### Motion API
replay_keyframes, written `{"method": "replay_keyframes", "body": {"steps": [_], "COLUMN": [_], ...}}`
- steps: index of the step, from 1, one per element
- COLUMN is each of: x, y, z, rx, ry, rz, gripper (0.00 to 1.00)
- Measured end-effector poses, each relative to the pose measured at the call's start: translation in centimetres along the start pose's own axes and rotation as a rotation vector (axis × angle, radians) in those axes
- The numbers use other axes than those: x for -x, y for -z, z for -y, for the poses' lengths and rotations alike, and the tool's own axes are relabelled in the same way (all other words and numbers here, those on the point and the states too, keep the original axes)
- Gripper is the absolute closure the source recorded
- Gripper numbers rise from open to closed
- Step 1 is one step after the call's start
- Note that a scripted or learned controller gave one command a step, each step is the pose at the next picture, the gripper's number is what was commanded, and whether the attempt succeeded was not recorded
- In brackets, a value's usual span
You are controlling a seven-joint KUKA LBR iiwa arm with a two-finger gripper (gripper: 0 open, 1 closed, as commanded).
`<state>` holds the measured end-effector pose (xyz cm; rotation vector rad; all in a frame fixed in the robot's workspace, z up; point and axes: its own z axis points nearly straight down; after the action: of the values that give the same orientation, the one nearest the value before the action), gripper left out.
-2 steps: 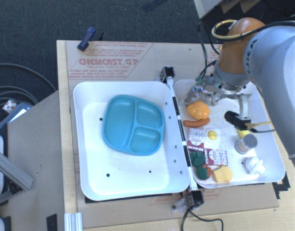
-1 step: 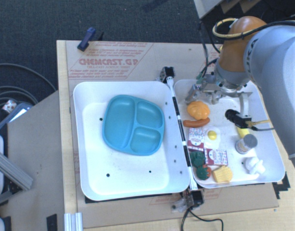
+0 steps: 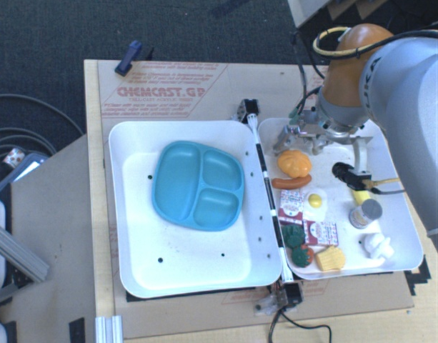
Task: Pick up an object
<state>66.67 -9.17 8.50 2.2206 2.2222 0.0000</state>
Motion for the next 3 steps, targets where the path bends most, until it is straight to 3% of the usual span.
{"method": "replay_keyframes", "body": {"steps": [3], "x": [0.13], "y": [0.00], "z": [0.00], "rx": [0.000], "ry": [-0.001], "rz": [0.000], "gripper": [0.00]}}
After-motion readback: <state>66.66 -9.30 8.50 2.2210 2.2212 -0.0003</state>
